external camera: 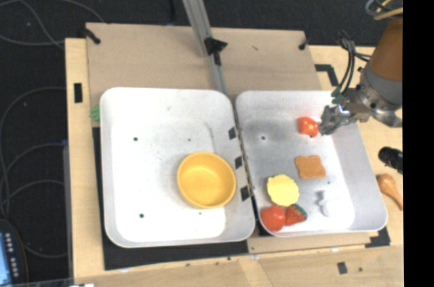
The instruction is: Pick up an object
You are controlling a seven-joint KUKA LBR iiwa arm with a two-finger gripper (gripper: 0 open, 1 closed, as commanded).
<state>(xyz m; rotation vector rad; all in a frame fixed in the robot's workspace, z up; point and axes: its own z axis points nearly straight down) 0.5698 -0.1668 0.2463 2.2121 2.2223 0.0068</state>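
We saw the bench filling most of the frame, a pale board with two shallow white bins side by side on it. The left bin sat at centre left and the right bin at centre right, their inner edges touching along the middle. The arm, grey with an orange band, entered at the upper right and reached toward the right bin's upper right edge. A grey metal rail ran from the top of the frame down to the gap between the bins. A yellow bowl stood upright in the lower right part of the left bin. The claw hung at the right bin's upper right, just beside a small red-orange tomato-like object; we could not tell whether it touched that object or how the claw was set. Below that lay a brown toast-like piece, then a yellow round piece, and at the bin's lower edge a red piece touching a smaller red strawberry-like one. A small grey item lay to their right.
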